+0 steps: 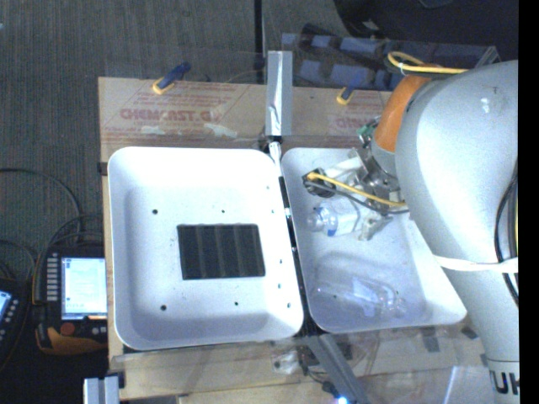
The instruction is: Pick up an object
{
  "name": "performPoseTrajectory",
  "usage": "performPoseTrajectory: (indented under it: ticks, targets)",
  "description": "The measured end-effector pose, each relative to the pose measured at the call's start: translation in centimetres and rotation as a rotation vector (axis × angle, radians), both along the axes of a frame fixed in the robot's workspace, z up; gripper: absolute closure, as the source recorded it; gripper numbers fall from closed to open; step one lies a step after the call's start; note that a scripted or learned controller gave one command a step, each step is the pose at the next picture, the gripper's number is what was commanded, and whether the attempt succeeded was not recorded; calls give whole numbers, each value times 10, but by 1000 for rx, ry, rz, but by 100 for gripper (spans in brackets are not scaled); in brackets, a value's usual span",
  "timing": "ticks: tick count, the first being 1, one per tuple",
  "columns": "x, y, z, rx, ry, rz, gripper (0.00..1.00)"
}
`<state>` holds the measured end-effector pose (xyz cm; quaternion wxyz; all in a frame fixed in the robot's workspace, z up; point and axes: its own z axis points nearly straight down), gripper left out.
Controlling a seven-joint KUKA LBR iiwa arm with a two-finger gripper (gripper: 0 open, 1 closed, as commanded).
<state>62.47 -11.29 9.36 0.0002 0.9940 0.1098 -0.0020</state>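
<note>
The big grey arm (pixel 459 175) reaches low into the right bin (pixel 438 310); judging by that, it's mid-descent for a grab. Its gripper (pixel 368 194) hangs over a crinkly clear plastic bottle (pixel 330 220) just to its left; another glassy one (pixel 364 293) lies nearer us. Whether it's spread or pinched, I cannot tell. Next: a clean close.

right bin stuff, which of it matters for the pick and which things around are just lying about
For the job:
- gripper, low in the right bin
- clear plastic bottle
- clear plastic wrapper

Lying about:
- left bin with dark grate
- handheld pendant
- yellow clamps
</note>
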Motion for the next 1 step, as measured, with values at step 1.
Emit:
performPoseTrajectory:
  ticks: [1]
  targets:
    - [14,4,82,0,0,-18,0]
